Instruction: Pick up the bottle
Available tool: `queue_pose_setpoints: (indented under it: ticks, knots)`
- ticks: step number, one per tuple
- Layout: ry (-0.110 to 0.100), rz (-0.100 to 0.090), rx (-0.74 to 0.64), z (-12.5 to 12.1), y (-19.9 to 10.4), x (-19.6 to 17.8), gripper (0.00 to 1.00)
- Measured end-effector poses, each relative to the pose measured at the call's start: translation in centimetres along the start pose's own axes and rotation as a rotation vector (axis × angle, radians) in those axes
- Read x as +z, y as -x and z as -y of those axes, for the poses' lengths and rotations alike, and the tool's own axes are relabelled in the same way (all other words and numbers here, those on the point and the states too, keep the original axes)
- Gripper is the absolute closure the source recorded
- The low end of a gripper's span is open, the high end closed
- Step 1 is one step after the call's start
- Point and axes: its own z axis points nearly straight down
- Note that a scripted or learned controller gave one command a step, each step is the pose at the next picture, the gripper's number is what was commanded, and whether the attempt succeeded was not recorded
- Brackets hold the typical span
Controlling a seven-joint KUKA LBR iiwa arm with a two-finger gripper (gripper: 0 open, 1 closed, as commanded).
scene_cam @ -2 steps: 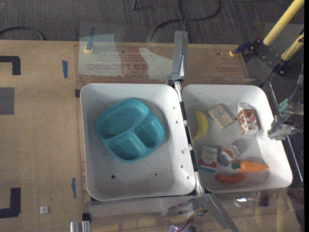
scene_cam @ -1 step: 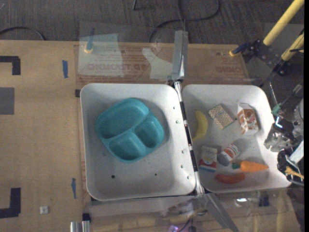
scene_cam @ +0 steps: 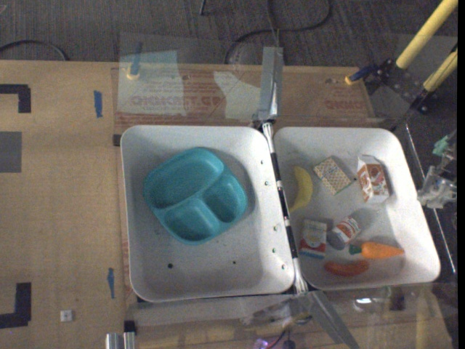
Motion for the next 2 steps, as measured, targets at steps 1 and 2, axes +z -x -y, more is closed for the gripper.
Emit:
queue_pose_setpoints:
  ticks: [1, 2]
  knots:
    - [-0.004, 0.003, -0.001, -0.14, -0.03, -0.71, 1.0]
    - [-0.002, 0.002, 0.535, -0.42, -0.93, -1.34, 1.0]
